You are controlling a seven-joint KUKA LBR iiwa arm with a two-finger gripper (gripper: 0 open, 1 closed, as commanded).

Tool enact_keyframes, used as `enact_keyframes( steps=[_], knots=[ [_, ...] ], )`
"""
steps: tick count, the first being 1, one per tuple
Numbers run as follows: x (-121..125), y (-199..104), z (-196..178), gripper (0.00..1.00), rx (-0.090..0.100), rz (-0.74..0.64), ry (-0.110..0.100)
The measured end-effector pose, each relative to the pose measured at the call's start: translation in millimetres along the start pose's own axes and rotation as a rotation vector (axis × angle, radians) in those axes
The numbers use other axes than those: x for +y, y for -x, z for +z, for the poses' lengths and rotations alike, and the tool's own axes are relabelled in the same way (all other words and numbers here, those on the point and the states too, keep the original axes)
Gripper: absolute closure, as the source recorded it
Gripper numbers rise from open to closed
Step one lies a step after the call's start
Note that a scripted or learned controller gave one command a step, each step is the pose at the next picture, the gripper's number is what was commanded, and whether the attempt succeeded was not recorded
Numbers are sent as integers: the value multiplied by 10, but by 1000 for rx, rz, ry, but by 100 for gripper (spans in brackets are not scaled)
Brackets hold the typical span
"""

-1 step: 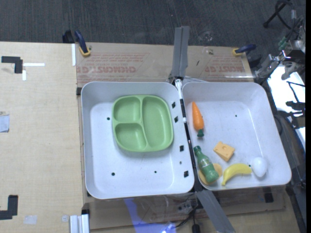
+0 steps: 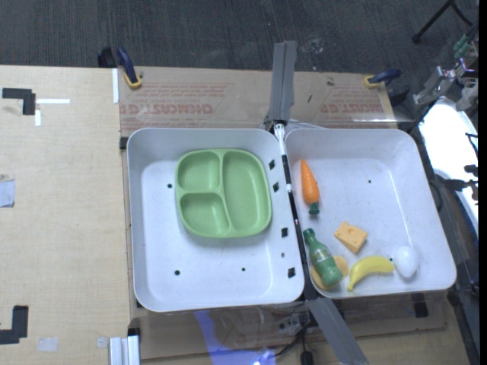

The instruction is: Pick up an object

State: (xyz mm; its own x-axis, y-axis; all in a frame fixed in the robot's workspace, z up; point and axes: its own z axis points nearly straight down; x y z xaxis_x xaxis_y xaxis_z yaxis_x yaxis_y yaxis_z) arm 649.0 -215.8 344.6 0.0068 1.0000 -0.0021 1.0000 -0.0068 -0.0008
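The right bin (image 2: pixel 396 169) holds several toy foods. An orange carrot (image 2: pixel 309 182) lies near its left wall. A yellow cheese wedge (image 2: pixel 351 236) sits in the middle front. A green bottle (image 2: pixel 323 259) lies at the front left corner, partly over a small orange-yellow piece (image 2: pixel 339 265). A yellow banana (image 2: pixel 369 270) and a white egg (image 2: pixel 405 261) rest along the front wall. In the left bin (image 2: pixel 152 265) a green divided plate (image 2: pixel 224 193) lies toward the back.
A grey divider post (image 2: pixel 283 82) stands behind where the two bins meet. Clamps (image 2: pixel 125 67) hold the cardboard backing at the far corners. Pale wooden bench top (image 2: pixel 61 204) spreads to the left.
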Motion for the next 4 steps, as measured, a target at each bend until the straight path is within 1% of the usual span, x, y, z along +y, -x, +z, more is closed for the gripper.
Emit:
enact_keyframes(
  steps=[1,2,3,4],
  knots=[
    [101,-385,1265,0,1,-196,0],
    [7,-856,674,0,0,-13,1],
    [31,-1061,-112,0,0,142,-1],
    [-21,-1251,1471,0,1,0,-1]
  ],
)
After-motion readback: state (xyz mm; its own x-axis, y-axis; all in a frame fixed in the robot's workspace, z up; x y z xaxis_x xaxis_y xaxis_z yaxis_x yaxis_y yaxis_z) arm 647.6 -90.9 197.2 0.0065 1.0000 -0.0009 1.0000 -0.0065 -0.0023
